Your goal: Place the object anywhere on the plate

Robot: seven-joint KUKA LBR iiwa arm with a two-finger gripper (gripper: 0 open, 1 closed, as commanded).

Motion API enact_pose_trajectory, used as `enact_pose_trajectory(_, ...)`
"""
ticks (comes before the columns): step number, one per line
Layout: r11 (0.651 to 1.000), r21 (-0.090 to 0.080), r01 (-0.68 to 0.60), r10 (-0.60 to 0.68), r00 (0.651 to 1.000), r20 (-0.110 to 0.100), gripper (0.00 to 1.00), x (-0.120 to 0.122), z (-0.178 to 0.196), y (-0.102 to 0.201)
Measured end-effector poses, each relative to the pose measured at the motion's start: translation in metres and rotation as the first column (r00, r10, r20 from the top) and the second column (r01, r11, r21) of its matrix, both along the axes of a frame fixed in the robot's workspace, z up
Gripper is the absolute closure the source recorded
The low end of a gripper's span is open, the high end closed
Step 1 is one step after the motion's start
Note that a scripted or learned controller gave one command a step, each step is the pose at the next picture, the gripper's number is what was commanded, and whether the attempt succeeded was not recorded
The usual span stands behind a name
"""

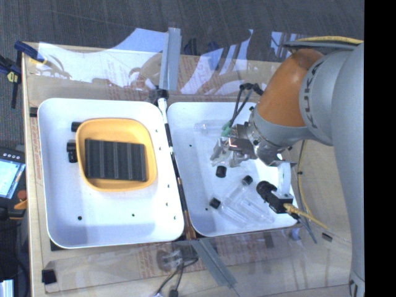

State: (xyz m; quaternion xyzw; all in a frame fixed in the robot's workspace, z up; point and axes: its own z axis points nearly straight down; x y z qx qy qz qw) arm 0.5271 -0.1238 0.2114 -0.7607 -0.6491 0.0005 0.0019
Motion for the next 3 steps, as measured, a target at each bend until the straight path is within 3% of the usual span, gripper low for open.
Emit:
enact_pose_trajectory(1, 0.976, -0.001, -0.217, 0.217, 0.976, 0.0, 1.0, 0.037, 0.027, 0.021)
enact_pose_trajectory(2, 0.896, -0.001, -0.444, 0.444, 0.896, 0.001, 1.0, 0.06, 0.041, 0.065)
enact_pose_trajectory(3, 0.86, 0.0, -0.51, 0.51, 0.86, -0.002, 1.0, 0.064, 0.001, 0.154)
